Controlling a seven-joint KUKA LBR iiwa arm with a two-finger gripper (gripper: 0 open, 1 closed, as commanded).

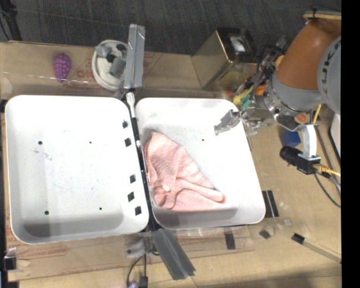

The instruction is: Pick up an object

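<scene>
Arm (306, 53): it reached in from the upper right of the frame, grey with an orange part near the top edge.
Gripper (227, 122): it hung over the upper right part of the right bin (252, 179), close to the bin's far rim, and it held nothing (whether the jaws stood open or closed, I cannot tell).
Cloth (177, 176): a pink crumpled cloth lay in the right bin, in the lower left part, close against the wall between the two bins; it was well apart from the gripper.
Left bin (24, 161): white, with some small dark dots on the floor.
Bench (288, 221): brown, with a purple small thing (62, 66) at the upper left and a roll of white cable (108, 62) beside it.
</scene>
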